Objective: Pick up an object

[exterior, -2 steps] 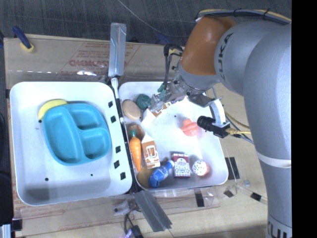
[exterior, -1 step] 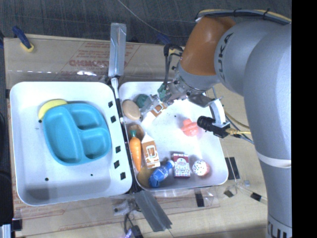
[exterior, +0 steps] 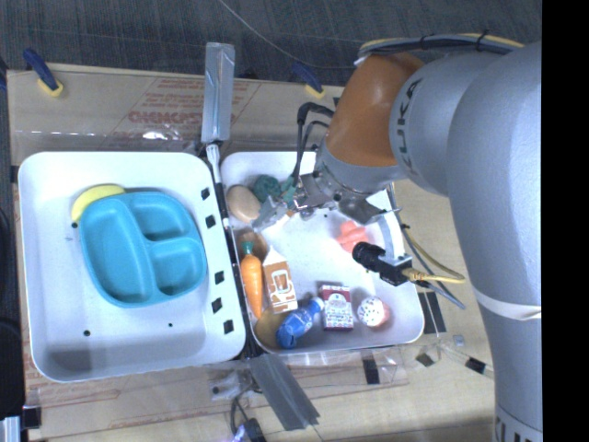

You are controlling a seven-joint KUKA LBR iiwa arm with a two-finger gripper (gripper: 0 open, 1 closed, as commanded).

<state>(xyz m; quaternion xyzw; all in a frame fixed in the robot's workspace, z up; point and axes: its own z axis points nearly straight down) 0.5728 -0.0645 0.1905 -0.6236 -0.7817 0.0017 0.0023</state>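
The arm (exterior: 433,127) reaches in over the right bin (exterior: 409,325), grey body and orange band filling the upper right, and the gripper (exterior: 293,203) sits low in the bin's upper left part. Whether it is wide or narrow, I cannot tell; the wrist hides too much and the tip is a blur of metal.

Just to the gripper's left, almost touching it, lies a tan egg-shaped object (exterior: 243,202), smooth and rounded, pale beige, resting against the bin's left wall. Just above the gripper and to its left, a dark teal lumpy thing (exterior: 268,188) pokes out, partly hidden by the wrist. Nothing can be seen between the fingers.

Below the gripper and a little left, an orange carrot (exterior: 251,282) lies lengthwise along the left wall, and a small orange-and-white carton (exterior: 279,286) stands beside it. Further below, along the bin's near edge: a blue object (exterior: 296,325), a small dark red printed packet (exterior: 337,308), and a white ball with dots (exterior: 372,313) in a row. To the gripper's right, a pink-salmon item (exterior: 351,235) shows beside a black part of the tool.

Well off to the gripper's left, across the divider, the left bin (exterior: 55,339) holds a blue compartment tray (exterior: 143,247) with a yellow object (exterior: 95,197) peeking out from under its upper left corner.
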